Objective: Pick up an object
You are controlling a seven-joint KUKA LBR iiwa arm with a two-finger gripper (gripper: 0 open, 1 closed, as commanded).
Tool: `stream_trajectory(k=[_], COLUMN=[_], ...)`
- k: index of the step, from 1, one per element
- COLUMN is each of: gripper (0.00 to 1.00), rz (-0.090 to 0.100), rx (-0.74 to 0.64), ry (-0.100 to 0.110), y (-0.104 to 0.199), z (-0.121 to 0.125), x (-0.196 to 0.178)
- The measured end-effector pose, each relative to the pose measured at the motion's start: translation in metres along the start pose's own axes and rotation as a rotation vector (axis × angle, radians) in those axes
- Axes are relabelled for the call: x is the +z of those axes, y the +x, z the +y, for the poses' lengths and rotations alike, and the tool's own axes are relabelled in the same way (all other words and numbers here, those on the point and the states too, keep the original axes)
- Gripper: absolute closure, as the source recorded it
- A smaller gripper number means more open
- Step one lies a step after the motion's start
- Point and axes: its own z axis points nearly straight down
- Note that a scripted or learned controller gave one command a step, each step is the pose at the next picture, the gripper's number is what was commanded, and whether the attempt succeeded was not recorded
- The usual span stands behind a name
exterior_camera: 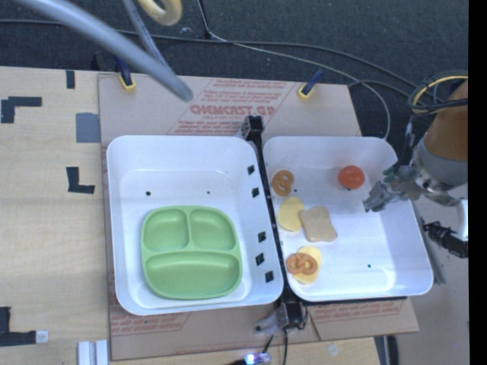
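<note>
The right bin (380,276) holds several toy foods. A red tomato (351,176) lies near its back right. A small brown pretzel (283,181) sits at the back left, with a yellow round slice (289,216) and a tan bread slice (318,223) below it. Another pretzel (301,264) rests on a yellow piece near the front. My gripper (378,198) hangs low at the bin's right side, just right of and below the tomato. Nothing shows between its fingers.
The left bin (125,173) carries a green three-compartment plate (190,251). A black divider (261,211) runs between the bins. A grey hose (91,23) crosses the upper left, and cables trail behind the bench at the top right.
</note>
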Motion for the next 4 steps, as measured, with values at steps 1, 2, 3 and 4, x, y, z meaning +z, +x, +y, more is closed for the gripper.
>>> stream_trajectory(k=[1, 2, 3, 4], gripper=[1.00, 1.00, 1.00, 1.00], rz=[0.000, 0.001, 0.004, 0.004], rx=[-0.001, -0.001, -0.005, -0.007], ry=[-0.001, 0.003, 0.007, 0.005], y=[0.003, 0.003, 0.057, 0.115], z=[-0.001, 0.000, -0.007, -0.014], x=[-0.063, -0.074, -0.063, -0.073])
